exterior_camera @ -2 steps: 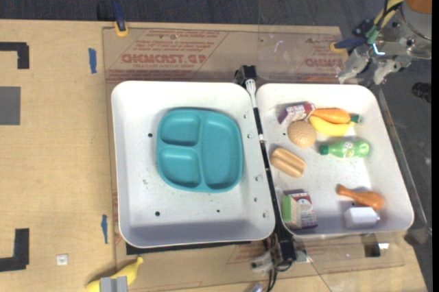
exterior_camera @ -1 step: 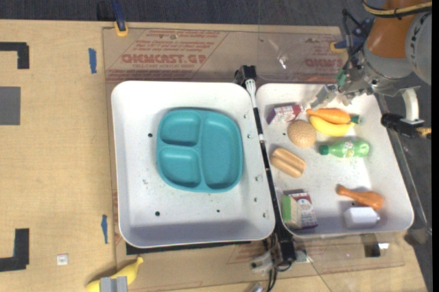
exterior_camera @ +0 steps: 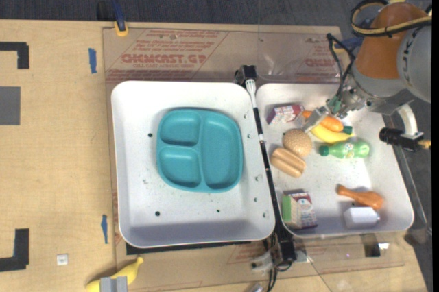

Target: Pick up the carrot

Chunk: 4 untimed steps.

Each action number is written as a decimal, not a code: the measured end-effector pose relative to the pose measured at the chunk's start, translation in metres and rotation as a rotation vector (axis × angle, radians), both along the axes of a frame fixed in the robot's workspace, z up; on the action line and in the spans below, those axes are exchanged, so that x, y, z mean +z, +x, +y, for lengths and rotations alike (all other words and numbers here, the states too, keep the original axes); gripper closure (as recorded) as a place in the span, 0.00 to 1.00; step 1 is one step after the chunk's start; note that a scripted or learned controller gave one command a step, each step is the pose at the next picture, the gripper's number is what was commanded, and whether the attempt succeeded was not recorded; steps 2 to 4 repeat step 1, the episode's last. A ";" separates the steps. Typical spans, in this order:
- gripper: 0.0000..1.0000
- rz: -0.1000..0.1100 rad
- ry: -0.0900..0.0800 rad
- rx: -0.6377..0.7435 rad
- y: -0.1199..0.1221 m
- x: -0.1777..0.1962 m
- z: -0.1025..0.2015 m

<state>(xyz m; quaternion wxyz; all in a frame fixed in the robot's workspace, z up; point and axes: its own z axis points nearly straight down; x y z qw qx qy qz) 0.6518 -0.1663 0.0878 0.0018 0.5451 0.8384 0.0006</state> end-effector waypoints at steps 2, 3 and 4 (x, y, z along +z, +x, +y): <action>1.00 -0.009 -0.003 0.001 0.003 0.014 0.000; 1.00 -0.009 -0.003 0.001 0.003 0.014 0.000; 1.00 -0.009 -0.003 0.001 0.003 0.014 0.000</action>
